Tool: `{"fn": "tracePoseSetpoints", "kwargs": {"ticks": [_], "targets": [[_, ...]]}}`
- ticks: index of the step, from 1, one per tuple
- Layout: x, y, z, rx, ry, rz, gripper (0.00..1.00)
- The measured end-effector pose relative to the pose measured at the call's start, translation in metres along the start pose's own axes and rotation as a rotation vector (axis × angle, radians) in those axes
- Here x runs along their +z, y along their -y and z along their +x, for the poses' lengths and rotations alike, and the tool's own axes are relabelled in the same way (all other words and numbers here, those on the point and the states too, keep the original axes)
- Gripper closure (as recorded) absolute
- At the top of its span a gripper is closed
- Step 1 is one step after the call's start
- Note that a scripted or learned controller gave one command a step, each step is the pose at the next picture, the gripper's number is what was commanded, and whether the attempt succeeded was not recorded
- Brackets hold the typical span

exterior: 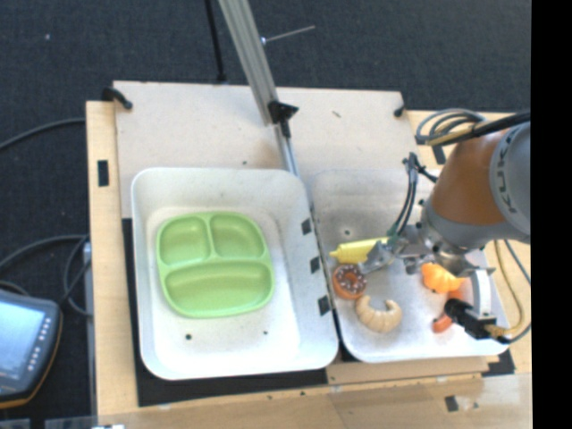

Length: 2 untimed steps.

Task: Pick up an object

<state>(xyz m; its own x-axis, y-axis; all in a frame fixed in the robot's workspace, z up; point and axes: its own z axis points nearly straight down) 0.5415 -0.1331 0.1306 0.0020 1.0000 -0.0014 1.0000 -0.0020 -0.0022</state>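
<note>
Where the arm reaches — right bin (357, 195).
Gripper (382, 254): touching the banana (354, 251) — grip state unclear.
Left bin (223, 179): green plate (214, 264).

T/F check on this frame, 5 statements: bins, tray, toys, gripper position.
1. The green plastic three-compartment tray lies in the left white bin. True.
2. The tan croissant-shaped toy sits inside the tray. False: it lies in the right white bin.
3. The gripper is over the right bin, at the yellow banana-like toy. True.
4. The round brown donut-like toy lies right of the orange toy. False: it lies left of it.
5. The tray compartments hold food toys. False: they show only bare green.
</note>
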Motion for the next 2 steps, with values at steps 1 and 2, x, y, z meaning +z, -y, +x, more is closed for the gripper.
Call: {"fn": "tracePoseSetpoints", "kwargs": {"ticks": [1, 2], "targets": [[0.0311, 0.0365, -0.0321, 0.003, 0.001, 0.000, 0.00], [0.0297, 0.0342, -0.0292, 0.002, -0.001, -0.005, 0.00]]}}
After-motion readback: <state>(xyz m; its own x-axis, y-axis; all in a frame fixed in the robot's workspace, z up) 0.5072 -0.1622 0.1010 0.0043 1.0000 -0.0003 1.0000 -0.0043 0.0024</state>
